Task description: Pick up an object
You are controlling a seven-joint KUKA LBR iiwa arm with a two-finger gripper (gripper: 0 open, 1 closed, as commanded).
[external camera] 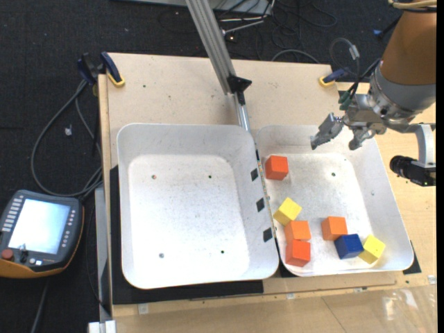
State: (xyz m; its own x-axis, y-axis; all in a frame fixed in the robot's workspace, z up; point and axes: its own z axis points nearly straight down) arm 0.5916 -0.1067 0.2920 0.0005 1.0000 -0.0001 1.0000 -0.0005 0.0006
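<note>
We are seeing the gripper [341, 136] hovering spread over the right bin [388, 207], with nothing between its fingers, above seven blocks.

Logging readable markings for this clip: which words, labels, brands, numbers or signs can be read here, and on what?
None can be read.
Handheld pendant left of the bench: its screen is glared white, nothing legible.
Coloured blocks, such as the blue block, carry no visible print.

Six blocks [300, 231] lie in the right bin [378, 165], left bin [139, 144] beside.
</note>
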